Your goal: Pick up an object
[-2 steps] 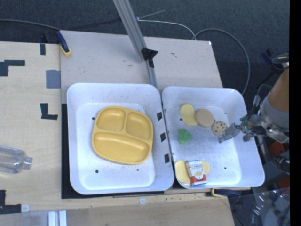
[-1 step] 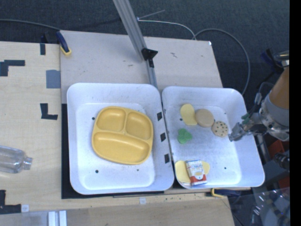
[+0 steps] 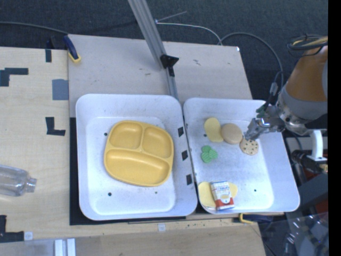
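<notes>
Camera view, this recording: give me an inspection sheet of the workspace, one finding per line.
Surface: bench bearing left bin and right bin.
Job's things: right bin holds yellow piece, tan bun, cracker, green piece, small carton.
Clutter: yellow divided plate in left bin; clear bottle at left.
Grippers: tool over the cracker, holding nothing visible.
Cables: one behind the bench.
Surroundings: metal pole.
</notes>
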`<state>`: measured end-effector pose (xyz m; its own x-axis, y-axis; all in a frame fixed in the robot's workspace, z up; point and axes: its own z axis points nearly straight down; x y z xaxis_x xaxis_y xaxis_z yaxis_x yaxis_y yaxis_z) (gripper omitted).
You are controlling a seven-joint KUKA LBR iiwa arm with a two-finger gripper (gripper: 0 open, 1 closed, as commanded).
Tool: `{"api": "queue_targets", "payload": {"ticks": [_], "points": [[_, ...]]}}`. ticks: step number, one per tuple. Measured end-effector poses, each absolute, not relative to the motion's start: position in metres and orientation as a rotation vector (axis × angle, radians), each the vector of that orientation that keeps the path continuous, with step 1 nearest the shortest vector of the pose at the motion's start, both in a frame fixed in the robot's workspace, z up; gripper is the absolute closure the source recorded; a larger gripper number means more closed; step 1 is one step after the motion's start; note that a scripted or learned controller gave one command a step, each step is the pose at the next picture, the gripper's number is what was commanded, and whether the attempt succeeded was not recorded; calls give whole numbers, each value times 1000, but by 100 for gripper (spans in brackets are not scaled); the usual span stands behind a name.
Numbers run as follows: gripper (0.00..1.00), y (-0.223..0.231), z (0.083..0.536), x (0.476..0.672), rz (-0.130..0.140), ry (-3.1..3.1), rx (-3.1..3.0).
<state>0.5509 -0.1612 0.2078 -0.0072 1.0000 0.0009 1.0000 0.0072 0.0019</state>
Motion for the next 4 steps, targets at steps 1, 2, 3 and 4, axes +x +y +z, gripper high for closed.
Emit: {"api": "queue_targets", "payload": {"ticks": [1, 2, 3, 4], "points": [[100, -179, 136, 540, -10, 2225, 2228], [100, -144, 164, 578, 3, 2227, 2214], [100, -203, 119, 570, -8, 2218, 2228], [100, -174, 106, 632, 3, 2226, 2213]]}}
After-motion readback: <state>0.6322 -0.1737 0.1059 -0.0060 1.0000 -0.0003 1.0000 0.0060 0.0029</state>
